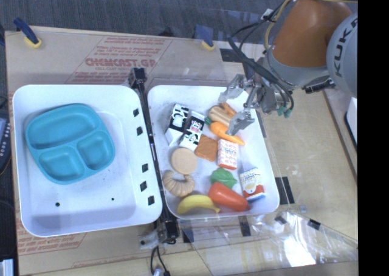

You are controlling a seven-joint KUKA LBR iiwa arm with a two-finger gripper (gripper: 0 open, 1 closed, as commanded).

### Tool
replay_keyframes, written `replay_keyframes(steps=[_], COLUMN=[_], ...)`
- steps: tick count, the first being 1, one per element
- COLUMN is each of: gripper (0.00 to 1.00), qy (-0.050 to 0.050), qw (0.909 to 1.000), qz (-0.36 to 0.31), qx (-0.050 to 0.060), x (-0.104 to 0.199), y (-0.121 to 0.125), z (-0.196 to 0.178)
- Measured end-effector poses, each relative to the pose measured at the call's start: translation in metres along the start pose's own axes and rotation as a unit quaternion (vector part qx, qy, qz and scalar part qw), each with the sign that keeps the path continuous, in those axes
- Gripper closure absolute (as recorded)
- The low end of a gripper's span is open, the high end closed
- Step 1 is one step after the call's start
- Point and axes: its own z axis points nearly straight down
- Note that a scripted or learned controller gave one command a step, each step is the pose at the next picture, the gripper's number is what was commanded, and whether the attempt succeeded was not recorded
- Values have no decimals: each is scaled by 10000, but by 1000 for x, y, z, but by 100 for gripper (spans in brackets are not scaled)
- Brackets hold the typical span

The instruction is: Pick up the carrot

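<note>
Faintly, cardboard (115, 56) reads "CHEMCAST GP"; arm (340, 37) lettered "KU".

Single fixed camera above bench (55, 44), slanted down, both bins (36, 220) visible.

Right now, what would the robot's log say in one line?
task: pick up carrot | gripper: open, over right bin, just above carrot | carrot: lying in bin, not held | left bin: blue tray

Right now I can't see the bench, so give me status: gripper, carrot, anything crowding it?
Gripper open above right bin, holding nothing. Carrot lies just beneath, ungrasped. Hot dog and small carton crowd it.
</note>
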Motion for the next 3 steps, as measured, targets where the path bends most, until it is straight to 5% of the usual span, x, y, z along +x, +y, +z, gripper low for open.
replay_keyframes(steps=[1, 2, 3], gripper=[0, 0, 100], qy=[-56, 3, -26], qw=[9927, 9993, 9991], qz=[-1205, -384, -420], qx=[8, -9, -3], x=[-25, -4, -7], y=[2, -34, -32], z=[133, 151, 139])
